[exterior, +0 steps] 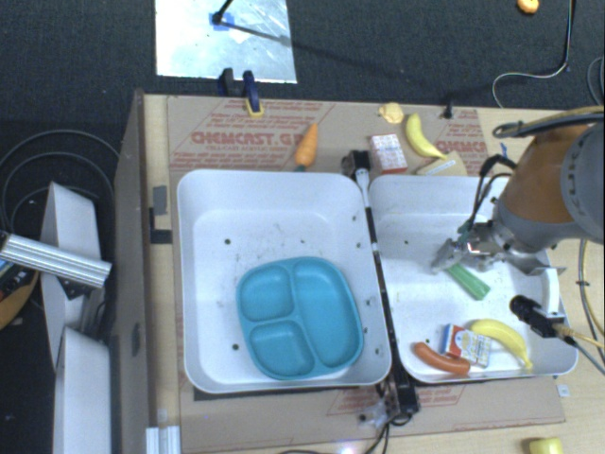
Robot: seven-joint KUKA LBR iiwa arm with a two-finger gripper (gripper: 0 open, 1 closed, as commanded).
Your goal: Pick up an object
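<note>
In the right bin (416, 216), a green block (470, 281) lies tilted near the middle. My gripper (460, 253) hovers just above and to the left of it, reaching in from the right. Nothing is visibly held. Toward the bin's front lie a yellow banana (502, 339), a small red and white carton (466, 341) and a reddish sausage (440, 357), all close together.
The left bin (217, 206) holds a blue divided plate (299, 316). Behind the bins, on the cardboard, lie a carrot (305, 145), a second banana (419, 136), a small patterned box (388, 151) and a pale stick (435, 166).
</note>
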